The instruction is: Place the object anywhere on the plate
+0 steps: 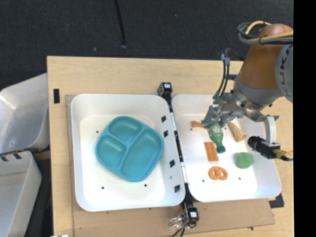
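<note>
1. The plate point(129, 148) is a smooth turquoise dish with rounded corners, moulded into three sunken compartments. It lies flat near the middle of the left bin point(84, 191), a shallow white tray with rounded corners.
2. The right bin point(256, 189) is the same glossy white tray. The two bins touch along a seam lined with small black clips.
3. The green bottle point(216, 136) is slim and shiny, darker at the tip that points to 5 o'clock. It lies tilted in the upper middle of the right bin.
4. The gripper point(217, 116) hangs at the bottle's 12 o'clock end. Whether its claw is wide, narrow or closed on the bottle cannot be told from here.
5. At the bottle's 6 o'clock lies a flat orange strip point(211, 151). Further toward 6 is an orange pretzel-shaped piece point(217, 173).
6. At its 3 o'clock lies a tan block point(236, 131), and toward 4 o'clock a rounded green lump point(244, 160).
7. The bench point(123, 75) is pale wood-grain board.
</note>
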### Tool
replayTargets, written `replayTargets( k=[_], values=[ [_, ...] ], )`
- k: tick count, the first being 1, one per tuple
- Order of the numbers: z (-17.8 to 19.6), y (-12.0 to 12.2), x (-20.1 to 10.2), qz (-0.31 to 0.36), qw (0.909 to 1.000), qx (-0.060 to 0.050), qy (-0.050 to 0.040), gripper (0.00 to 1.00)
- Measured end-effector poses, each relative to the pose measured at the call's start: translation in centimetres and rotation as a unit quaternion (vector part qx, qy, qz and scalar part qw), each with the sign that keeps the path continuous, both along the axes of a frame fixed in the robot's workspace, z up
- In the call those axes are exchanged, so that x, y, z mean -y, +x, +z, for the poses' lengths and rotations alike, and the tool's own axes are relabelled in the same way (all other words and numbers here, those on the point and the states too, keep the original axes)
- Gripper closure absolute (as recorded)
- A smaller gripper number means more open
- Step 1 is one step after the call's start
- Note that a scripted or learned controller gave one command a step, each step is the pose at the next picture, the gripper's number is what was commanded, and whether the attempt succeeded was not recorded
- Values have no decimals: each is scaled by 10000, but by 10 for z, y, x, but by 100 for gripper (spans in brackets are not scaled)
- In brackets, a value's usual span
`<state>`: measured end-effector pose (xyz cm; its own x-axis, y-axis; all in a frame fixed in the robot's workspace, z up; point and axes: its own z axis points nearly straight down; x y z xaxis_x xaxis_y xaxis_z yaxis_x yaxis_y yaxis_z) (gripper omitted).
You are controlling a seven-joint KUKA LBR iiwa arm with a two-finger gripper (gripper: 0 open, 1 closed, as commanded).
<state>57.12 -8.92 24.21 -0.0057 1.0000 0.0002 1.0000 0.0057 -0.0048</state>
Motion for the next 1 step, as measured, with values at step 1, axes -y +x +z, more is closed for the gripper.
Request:
replayTargets(
  k=[1],
  values=[
    [-6, -1, -61, 5, 10000, 5, -1, 100]
  ],
)
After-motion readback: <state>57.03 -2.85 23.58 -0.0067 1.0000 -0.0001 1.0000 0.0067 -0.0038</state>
